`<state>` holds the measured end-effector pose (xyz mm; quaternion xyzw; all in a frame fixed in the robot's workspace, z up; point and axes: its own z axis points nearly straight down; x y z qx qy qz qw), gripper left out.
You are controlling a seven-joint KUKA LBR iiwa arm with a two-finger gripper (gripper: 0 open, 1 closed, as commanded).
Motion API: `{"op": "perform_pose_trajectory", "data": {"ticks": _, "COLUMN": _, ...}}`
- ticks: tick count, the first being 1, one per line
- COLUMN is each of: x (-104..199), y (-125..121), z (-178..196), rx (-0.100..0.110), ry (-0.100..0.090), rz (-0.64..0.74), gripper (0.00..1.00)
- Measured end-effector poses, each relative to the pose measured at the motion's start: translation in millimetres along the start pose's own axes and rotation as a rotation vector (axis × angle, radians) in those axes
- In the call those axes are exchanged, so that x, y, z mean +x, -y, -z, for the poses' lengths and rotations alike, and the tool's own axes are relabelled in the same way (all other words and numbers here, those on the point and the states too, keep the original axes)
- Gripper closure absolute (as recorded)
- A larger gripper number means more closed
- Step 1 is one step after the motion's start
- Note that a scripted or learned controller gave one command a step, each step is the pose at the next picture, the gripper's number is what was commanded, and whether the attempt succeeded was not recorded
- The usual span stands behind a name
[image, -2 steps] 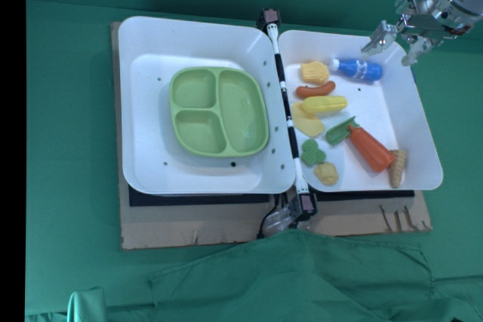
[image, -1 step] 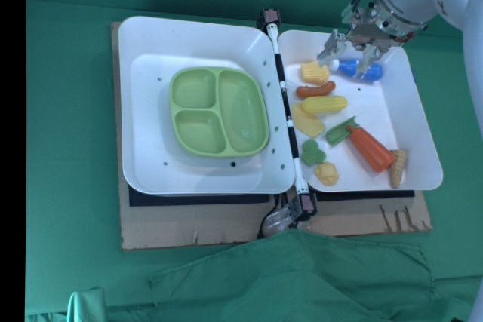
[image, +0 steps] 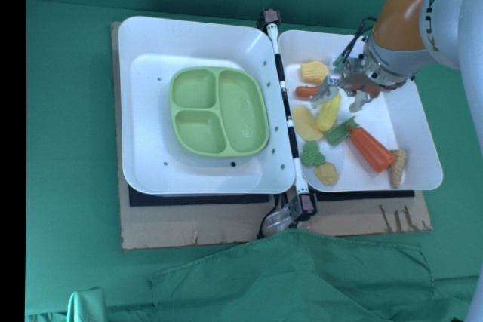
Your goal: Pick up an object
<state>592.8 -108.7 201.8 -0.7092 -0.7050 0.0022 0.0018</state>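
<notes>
The right bin (image: 419,133) holds several toy foods: a yellow corn piece (image: 313,72), a small red sausage (image: 306,93), a yellow banana-like piece (image: 329,111), a pale yellow slice (image: 305,122), an orange carrot with green top (image: 368,146), a green leafy piece (image: 312,155), a yellow lump (image: 327,174) and a tan cob (image: 397,167). My gripper (image: 343,92) hangs over the bin's upper middle, just above the banana-like piece and beside the sausage. Nothing shows between its fingers.
The left bin (image: 151,49) holds a green three-compartment plate (image: 219,111). A black-and-white divider bar (image: 284,105) runs between the bins. Green cloth (image: 302,275) lies bunched at the front edge. The arm (image: 423,4) enters from the upper right.
</notes>
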Motion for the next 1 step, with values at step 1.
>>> {"op": "perform_pose_trajectory", "data": {"ticks": 1, "x": -1.0, "y": -4.0, "z": 17.5, "rx": -0.016, "ry": 0.003, "rz": -0.001, "gripper": 1.00}}
